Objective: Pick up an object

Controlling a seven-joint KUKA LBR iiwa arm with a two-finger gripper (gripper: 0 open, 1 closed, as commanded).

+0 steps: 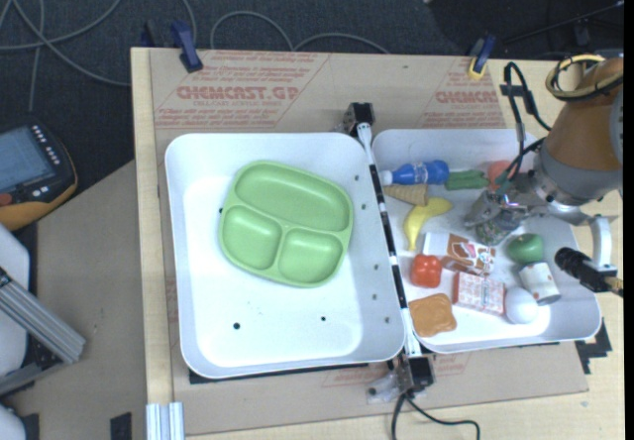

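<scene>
The banana lies just left of my hand, pointing down-left; I cannot tell the hand's state.

Glossy white plastic bins, matt smooth green plastic tray, printed cardboard sheet, metal pincer

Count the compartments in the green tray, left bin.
3. The green tray has one long compartment across its far side and two smaller ones on its near side: left, right. None look hidden.
</scene>
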